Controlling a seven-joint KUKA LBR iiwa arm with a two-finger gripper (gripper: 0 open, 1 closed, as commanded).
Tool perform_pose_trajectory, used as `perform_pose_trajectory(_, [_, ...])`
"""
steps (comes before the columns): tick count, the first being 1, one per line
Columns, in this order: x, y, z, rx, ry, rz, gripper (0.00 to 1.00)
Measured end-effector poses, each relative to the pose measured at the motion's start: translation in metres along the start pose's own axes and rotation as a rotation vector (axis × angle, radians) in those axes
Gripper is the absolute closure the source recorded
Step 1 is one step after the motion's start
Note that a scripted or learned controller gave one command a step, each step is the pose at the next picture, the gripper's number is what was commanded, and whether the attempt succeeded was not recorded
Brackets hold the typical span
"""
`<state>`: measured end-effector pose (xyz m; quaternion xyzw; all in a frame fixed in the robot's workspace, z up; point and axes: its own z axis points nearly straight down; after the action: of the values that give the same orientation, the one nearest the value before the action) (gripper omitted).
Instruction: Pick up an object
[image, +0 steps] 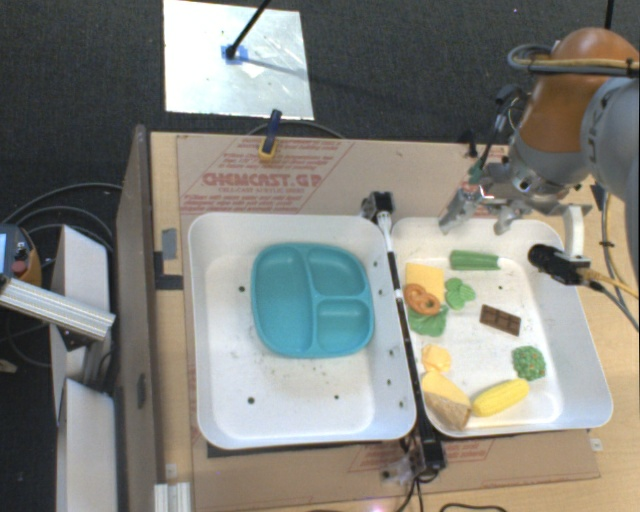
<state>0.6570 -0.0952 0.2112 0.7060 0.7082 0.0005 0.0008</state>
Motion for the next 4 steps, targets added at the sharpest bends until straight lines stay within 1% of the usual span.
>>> perform_pose_trajectory(1, [-0.029,-0.026,0.134,0.008,0.001,0.005,0.00])
perform_pose_trajectory(2, [-0.069,-0.011,0.112,-0.004,-0.001,0.003,0.00])
perform_pose_trajectory(3, [-0.092,0.013,0.119,-0.004,-0.001,0.001,0.00])
perform_pose_trajectory(4, [-0.048,0.012,0.125,-0.003,-0.002,-0.002,0.00])
